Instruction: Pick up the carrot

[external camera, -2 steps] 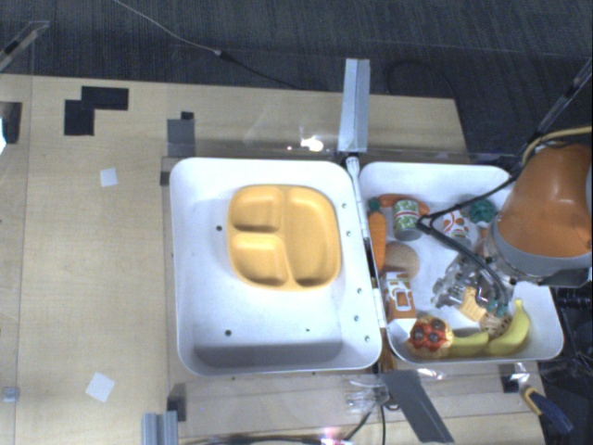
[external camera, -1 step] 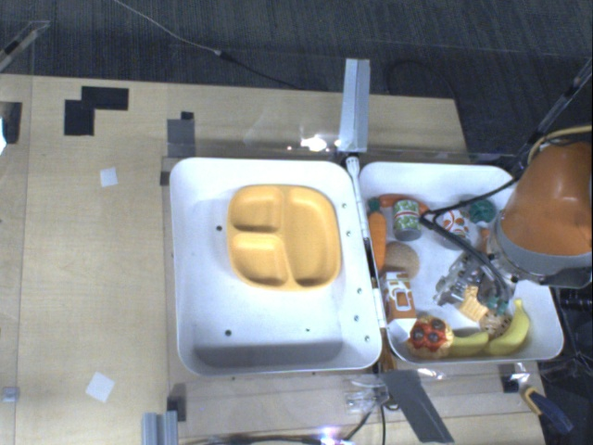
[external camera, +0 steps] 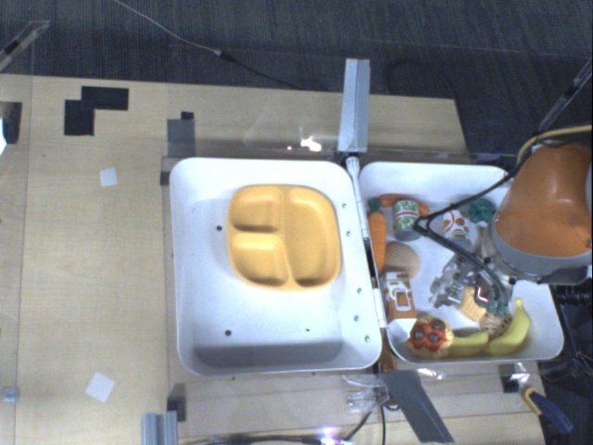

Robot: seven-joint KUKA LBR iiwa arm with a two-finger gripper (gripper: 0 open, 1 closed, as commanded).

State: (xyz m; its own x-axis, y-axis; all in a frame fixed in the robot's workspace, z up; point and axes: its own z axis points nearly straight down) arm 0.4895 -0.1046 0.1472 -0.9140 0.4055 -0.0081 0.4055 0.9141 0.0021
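The carrot [external camera: 377, 236] lay in the right bin [external camera: 547, 341], pressed close along that bin's left wall; its long side ran up and down the picture, from the far end of the bin toward the near end; its orange body showed clearly, but I could not tell which end was the thin tip. Just to its right stood a small can [external camera: 405, 217] with a green and white label, and below that a pale round thing like a potato [external camera: 401, 257]; nearer the front lay a flat orange and white packet [external camera: 399, 295], a red strawberry-like toy [external camera: 428, 336] and two yellow bananas [external camera: 505, 334].

The arm [external camera: 551, 213], grey with a wide orange band, reached in from the right and hung over the right bin; the hand [external camera: 456, 286] sat low among the clutter, right of the carrot and apart from it, with dark cables running past it; I could not tell if the hand was apart or together.

The left bin [external camera: 195, 276] held a yellow plate [external camera: 283, 235] with three sections.

Both bins sat side by side on a light wooden counter [external camera: 83, 276]; black square marks [external camera: 93, 107] were on its far left part; beyond the counter the floor [external camera: 185, 12] was dark.
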